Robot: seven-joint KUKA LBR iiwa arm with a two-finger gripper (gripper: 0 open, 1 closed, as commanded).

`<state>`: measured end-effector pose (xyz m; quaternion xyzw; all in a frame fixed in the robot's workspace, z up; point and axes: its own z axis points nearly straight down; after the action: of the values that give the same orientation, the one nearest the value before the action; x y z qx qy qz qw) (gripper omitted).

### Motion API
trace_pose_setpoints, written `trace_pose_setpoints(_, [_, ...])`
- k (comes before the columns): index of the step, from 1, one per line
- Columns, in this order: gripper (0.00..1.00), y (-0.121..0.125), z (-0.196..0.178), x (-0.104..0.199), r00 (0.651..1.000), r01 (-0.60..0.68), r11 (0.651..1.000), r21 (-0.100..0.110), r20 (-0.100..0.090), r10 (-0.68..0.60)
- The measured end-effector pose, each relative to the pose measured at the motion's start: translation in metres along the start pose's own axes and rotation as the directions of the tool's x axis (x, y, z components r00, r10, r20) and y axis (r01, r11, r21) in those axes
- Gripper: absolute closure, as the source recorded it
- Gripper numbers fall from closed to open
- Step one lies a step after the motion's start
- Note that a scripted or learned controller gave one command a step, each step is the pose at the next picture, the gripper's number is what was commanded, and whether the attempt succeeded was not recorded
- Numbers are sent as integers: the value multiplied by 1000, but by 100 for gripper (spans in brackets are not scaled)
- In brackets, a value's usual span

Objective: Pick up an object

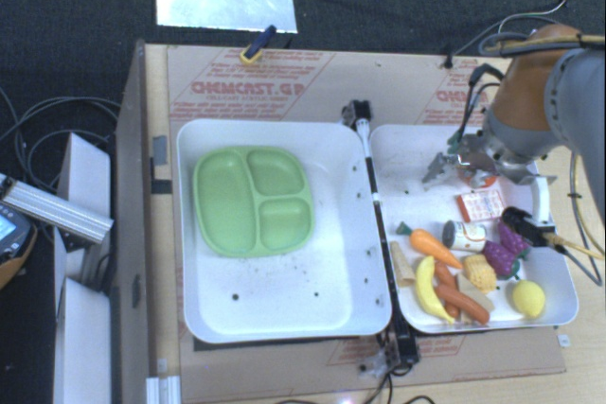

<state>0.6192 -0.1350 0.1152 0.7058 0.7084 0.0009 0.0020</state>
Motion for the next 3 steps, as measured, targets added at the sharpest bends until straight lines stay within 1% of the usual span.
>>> trace_pose_setpoints(1, [0, -4, 25, -67, 1000, 1, 1000, -8, 3, -1])
trace_pose_setpoints(2, [0, 13, 30, -60, 1000, 0, 1000, 0, -1, 0])
trace_pose_setpoints(3, [100, 11, 21, -60, 1000, 2, 1000, 10, -2, -2])
